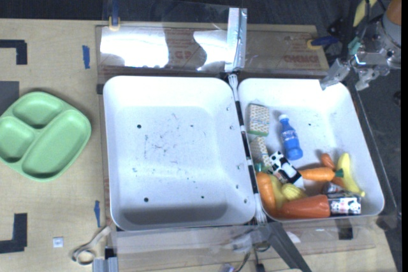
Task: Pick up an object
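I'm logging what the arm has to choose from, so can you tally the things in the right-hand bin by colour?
Blue: 1, the bottle
Orange: 3, a carrot, a long piece, a piece by the divider
Yellow: 2, a banana, a small piece
Black and white: 1, a cow toy
Tan: 1, a waffle-like block
Total: 8 that I can tell apart; the pile overlaps.

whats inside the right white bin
The right white bin holds a small blue bottle, a beige waffle-patterned block, a black-and-white cow toy, orange carrots and a yellow banana. Whatever lies under the pile is covered.
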{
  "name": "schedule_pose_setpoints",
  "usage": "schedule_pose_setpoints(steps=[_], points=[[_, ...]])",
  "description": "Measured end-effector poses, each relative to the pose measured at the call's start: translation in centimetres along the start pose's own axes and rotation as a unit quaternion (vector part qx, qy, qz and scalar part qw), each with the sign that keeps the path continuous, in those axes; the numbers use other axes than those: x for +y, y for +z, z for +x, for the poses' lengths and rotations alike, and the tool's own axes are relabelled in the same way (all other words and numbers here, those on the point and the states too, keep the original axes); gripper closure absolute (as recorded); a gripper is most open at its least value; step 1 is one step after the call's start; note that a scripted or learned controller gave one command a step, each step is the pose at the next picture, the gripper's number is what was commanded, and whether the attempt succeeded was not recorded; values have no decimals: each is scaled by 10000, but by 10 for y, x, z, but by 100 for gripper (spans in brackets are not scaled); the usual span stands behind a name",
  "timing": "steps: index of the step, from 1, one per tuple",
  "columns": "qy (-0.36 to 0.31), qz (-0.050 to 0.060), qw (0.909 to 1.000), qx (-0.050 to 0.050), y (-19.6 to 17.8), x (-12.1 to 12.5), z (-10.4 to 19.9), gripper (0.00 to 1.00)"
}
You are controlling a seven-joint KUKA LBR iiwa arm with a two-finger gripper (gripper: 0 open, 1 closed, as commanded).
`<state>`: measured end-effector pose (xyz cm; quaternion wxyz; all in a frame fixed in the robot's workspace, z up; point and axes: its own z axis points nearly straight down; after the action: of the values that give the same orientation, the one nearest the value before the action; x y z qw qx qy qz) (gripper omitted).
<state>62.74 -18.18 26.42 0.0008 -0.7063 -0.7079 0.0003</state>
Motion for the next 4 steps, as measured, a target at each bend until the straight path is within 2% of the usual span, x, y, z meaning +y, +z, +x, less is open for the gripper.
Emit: schedule_pose_setpoints(steps=[1, 2, 3, 4], points=[[496, -15, 9988, -9, 42, 40, 21, 0], [234, -2, 9997, -1, 131, -6, 41, 0], [-525, -34, 9986, -4, 178, -38, 63, 0], [-520, -50, 9986, -9, 168, -36, 62, 100]])
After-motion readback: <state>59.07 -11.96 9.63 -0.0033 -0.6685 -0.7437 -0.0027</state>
